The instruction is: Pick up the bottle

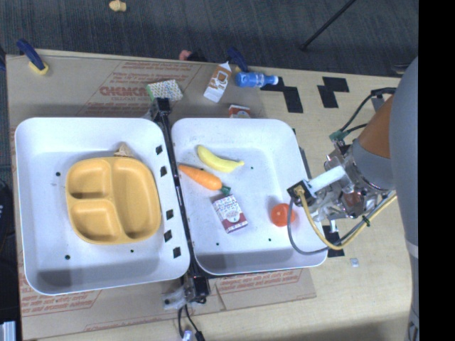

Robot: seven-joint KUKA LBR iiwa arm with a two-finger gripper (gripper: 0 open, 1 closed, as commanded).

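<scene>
Cardboard sheets cover the surface under two white bins. Behind the right bin, outside it on the cardboard, lies the blue bottle on its side, next to a small carton. Inside that bin lie a banana, a carrot, a red-and-white packet and a red ball. The left bin holds a yellow divided tray. The tool hangs over the right bin's right rim, well apart from the bottle; its opening cannot be told.
</scene>
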